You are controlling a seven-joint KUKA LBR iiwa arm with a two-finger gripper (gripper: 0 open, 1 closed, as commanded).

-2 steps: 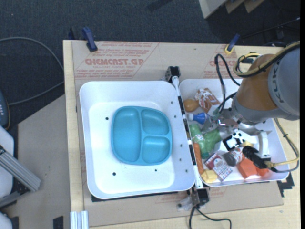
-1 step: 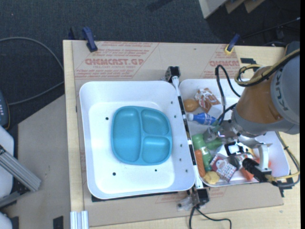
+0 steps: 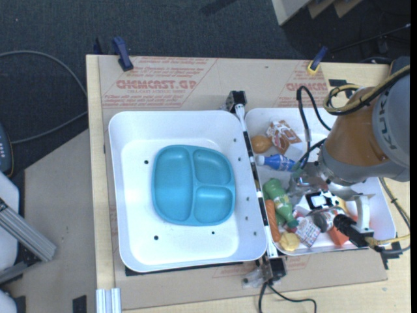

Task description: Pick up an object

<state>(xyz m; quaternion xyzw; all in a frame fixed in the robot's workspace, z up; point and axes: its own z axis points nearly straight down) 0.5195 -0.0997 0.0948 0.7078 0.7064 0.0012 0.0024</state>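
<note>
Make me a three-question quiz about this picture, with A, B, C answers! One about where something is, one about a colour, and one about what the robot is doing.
1. Where is the divided plate?
A. left bin
B. right bin
C. on the floor

2. What colour is the plate?
A. red
B. blue
C. yellow

3. Where is the arm reaching?
A. over the left bin
B. off the bench
C. into the right bin

Answers: 1 A, it lies alone in that bin. 2 B, it is light blue. 3 C, the arm hangs over the toy pile.
</note>
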